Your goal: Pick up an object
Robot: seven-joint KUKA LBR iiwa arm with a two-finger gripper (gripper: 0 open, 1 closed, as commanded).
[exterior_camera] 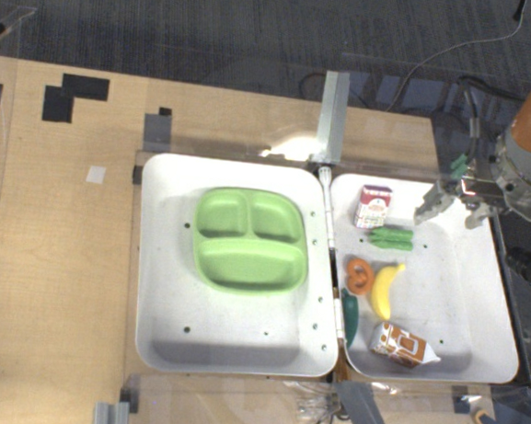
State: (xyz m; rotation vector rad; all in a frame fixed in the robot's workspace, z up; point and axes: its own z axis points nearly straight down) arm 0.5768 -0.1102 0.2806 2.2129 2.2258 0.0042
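Green tray (pixel 249 239) in L bin (pixel 159 271) (R: banana (pixel 384 289)).

My claw (pixel 453 206) hangs with its fingers spread over the upper right of the right bin (pixel 480 299), and bare white floor runs below me along that bin's right side. The clutter crowds the left half: a small red carton (pixel 374 207) at the top, a green pod (pixel 391 236) just under it, then a banana (pixel 384 288) beside an orange ring (pixel 359 276), a dark green piece (pixel 349 317) against the left wall, and a brown packet (pixel 403 345) near the bottom. The green divided plate (pixel 249 238) takes the left bin's (pixel 163 271) middle, with open floor around it.
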